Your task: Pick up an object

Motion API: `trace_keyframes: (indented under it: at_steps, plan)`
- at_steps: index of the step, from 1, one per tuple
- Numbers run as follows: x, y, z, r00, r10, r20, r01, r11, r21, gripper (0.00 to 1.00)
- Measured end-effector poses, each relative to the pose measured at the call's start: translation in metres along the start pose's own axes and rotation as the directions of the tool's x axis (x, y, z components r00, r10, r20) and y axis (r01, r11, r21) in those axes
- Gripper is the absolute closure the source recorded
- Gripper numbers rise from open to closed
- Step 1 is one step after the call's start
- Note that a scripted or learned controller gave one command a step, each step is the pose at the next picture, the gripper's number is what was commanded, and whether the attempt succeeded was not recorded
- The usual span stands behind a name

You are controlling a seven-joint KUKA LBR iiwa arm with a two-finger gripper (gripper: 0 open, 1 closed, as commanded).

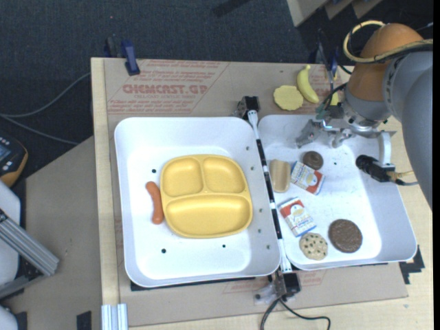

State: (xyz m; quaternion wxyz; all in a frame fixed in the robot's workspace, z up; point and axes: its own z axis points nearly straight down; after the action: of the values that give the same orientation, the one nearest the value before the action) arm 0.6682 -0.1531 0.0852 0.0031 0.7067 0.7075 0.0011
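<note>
Camera view, starting at the near edge of the bench: the right bin point(395, 243) holds a chocolate-chip cookie point(313, 245) with a dark round cookie point(345, 234) just beside it on the right. A little farther in lies a small red-and-white carton point(297, 216), and beyond it a second carton point(307, 177) tilted next to a tan block point(280, 175) that sits against the divider between the bins. A small brown round piece point(313, 159) rests just past that second carton. In the left bin point(130, 205) a yellow divided tray point(205, 195) lies flat in the middle, with an orange-red sausage point(155, 202) just beside its left edge on the bin floor. At the far end of the right bin the gripper point(326, 130) hangs low over the white floor, near the brown piece but apart from it; whether it is wide or narrow cannot be told from this angle, and nothing shows between its tips. Behind the bin, on the cardboard, a banana point(308, 84) lies next to a yellow round slice point(288, 97).
</note>
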Motion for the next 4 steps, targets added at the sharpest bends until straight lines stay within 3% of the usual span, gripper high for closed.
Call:
trace_keyframes:
  at_steps: [1, 2, 3, 4]
  plan:
    - [0.014, -0.036, 0.000, 1.000, 0.002, -0.004, -0.002, 1.000, 0.010, 0.00]
    - [-0.033, -0.004, 0.000, 1.000, 0.003, 0.001, -0.003, 1.000, 0.000, 0.00]
    - [0.001, -0.042, 0.000, 1.000, 0.001, -0.005, -0.001, 1.000, 0.011, 0.00]
    - [-0.052, -0.001, 0.000, 1.000, 0.003, -0.004, -0.003, 1.000, 0.005, 0.00]
